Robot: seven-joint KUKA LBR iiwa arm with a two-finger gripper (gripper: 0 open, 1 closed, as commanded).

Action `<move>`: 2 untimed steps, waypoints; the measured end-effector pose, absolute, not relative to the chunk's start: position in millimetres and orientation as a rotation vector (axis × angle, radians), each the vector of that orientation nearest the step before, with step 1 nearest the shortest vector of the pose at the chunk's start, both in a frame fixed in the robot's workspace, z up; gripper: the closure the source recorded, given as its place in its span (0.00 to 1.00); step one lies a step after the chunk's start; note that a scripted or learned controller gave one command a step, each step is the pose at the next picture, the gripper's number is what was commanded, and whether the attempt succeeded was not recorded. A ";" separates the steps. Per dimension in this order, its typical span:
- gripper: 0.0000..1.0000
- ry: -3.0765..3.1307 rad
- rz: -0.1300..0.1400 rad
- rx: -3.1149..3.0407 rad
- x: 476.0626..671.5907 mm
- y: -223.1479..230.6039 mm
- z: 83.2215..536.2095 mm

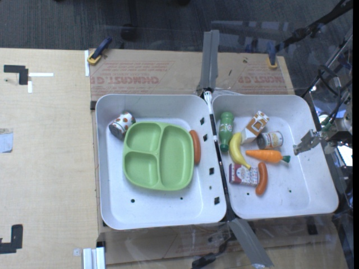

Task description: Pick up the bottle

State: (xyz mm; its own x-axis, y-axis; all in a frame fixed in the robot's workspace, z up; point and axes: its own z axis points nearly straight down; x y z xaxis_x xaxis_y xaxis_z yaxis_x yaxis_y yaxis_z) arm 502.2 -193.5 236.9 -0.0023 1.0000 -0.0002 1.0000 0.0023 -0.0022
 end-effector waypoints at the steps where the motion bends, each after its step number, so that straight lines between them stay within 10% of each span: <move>1: 0.00 -1.965 0.004 -2.447 508.5 -197.2 209.0; 2: 0.00 -1.891 0.004 -2.506 477.5 -131.3 226.3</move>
